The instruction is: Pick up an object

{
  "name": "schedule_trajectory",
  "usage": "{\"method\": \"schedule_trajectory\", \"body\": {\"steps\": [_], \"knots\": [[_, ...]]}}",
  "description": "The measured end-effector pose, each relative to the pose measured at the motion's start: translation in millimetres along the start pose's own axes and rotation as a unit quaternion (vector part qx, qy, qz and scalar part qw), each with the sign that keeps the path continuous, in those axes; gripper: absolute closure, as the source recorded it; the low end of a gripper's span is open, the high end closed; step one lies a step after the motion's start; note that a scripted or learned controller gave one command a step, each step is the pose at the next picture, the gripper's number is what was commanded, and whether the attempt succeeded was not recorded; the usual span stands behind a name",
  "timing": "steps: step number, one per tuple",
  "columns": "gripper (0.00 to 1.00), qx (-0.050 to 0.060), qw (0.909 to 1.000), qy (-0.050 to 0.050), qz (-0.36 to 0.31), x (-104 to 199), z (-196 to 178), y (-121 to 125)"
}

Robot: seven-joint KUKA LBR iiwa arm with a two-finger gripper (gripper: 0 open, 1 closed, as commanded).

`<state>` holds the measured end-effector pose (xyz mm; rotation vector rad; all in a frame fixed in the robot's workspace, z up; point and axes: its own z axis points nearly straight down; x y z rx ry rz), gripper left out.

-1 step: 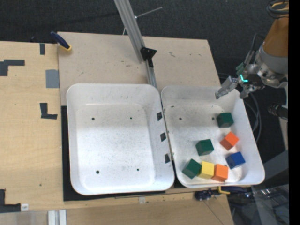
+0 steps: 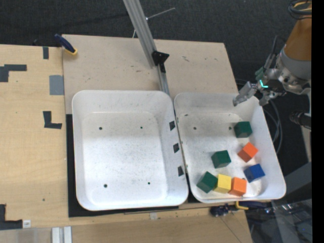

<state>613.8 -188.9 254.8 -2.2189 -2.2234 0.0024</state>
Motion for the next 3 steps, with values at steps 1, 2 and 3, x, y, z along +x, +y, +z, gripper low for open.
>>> {"method": "schedule_trajectory", "body": {"steps": [1,2,3], "knots": [[0.00,0.003,1.0000,0.000,0.001,-5,62,3],[0.00,0.003,1.0000,0.001,0.000,2,108,-1],[0.00,-0.008,1.0000,-0.002,0.000,1,135,4]]}}
